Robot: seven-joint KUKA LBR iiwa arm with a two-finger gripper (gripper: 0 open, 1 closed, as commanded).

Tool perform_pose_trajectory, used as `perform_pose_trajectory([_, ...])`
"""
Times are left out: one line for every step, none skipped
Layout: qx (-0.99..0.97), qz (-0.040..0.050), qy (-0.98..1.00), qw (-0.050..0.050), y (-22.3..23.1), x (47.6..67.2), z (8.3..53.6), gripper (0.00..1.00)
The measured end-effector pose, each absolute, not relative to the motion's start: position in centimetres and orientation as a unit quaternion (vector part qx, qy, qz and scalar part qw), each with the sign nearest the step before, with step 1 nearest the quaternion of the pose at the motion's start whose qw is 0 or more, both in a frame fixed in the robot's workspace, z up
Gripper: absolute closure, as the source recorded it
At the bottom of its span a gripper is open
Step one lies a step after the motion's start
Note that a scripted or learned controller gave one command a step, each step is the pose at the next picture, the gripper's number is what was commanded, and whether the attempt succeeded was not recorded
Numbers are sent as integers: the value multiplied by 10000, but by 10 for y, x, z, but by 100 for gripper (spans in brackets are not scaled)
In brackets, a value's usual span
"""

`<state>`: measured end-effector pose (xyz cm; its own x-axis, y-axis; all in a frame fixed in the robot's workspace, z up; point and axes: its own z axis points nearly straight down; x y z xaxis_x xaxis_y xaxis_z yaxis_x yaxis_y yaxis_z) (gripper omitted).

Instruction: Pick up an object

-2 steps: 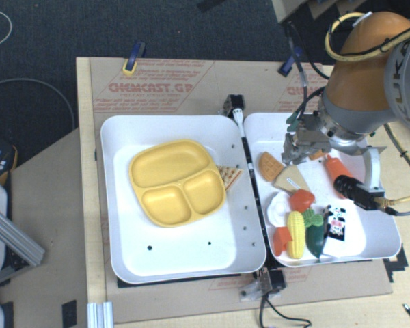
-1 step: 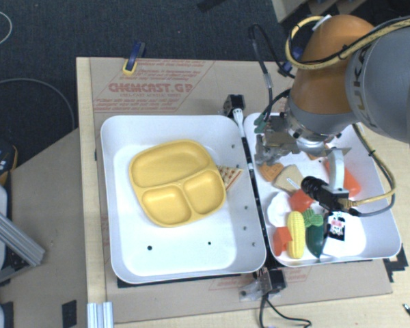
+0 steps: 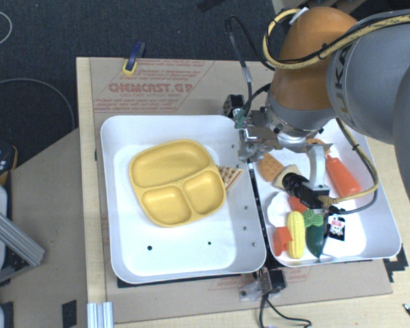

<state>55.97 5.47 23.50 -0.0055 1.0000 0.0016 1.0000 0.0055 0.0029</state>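
Note:
The right bin (image 3: 386,234) holds several toy foods. An orange carrot-like piece (image 3: 342,173) lies at its right. A waffle cone (image 3: 270,163) lies at its left. A yellow corn cob (image 3: 296,233), a green pepper (image 3: 315,238) and a red piece (image 3: 281,240) sit near the front. A small black-and-white toy (image 3: 336,227) lies beside them. My gripper (image 3: 313,194) reaches down into the middle of this bin, just above the corn and pepper, under the big grey and orange wrist. A red piece (image 3: 297,203) lies right by it.
The left bin (image 3: 191,258) bears a yellow three-part plate (image 3: 175,181). A small waffle piece (image 3: 229,176) lies by the plate's right edge. The arm's bulk hangs over the back of the right bin. A blue and yellow clip (image 3: 132,60) lies on the board at the back.

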Motion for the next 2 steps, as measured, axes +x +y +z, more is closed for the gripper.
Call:
perform_pose_trajectory([7074, -16, 7068, -17, 47, 552, 215, 100])
perform_pose_trajectory([7066, 13, 7076, 10, 55, 555, 233, 100])
